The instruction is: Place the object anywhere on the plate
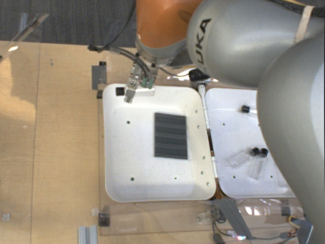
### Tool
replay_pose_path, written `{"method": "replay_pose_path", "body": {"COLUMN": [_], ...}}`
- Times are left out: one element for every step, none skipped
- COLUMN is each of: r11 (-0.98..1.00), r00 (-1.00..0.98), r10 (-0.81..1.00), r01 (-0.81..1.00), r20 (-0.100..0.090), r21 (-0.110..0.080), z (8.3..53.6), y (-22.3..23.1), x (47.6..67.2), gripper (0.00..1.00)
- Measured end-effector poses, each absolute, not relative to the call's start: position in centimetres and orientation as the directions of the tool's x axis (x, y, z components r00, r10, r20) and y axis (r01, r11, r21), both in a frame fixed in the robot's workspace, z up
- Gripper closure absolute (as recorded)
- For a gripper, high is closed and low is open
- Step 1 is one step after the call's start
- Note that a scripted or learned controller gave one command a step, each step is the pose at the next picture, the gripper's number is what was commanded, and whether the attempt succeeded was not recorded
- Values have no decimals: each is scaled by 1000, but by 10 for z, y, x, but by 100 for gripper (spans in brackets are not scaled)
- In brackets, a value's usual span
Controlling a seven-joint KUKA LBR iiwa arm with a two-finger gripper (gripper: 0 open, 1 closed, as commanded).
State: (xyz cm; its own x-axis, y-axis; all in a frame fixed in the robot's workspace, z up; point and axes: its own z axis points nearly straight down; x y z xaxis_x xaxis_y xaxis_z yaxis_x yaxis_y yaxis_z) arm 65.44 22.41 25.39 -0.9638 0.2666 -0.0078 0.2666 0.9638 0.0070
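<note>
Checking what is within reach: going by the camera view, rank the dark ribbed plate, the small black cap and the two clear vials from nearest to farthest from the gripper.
From the gripper, at the left bin's far-left corner:
1. Dark ribbed plate, mid left bin.
2. Small black cap, right bin, far side.
3. Clear vials, right bin, near side.

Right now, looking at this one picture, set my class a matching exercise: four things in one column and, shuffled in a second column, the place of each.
Things
1. dark ridged plate
2. clear vials with black caps
3. end effector
4. small black cap

Places
A. top left corner of the left bin
B. lower part of the right bin
C. middle of the left bin
D. upper part of the right bin, lying alone

Pairs: 1-C, 2-B, 3-A, 4-D
</note>
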Motion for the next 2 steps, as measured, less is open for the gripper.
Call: {"method": "replay_pose_path", "body": {"r11": [764,916], "r00": [-764,-916], "r10": [645,402], "r01": [645,402], "r20": [-3,-3], "r21": [7,5], "z": [242,110], "y": [236,218], "x": [659,657], "gripper": [100,100]}}
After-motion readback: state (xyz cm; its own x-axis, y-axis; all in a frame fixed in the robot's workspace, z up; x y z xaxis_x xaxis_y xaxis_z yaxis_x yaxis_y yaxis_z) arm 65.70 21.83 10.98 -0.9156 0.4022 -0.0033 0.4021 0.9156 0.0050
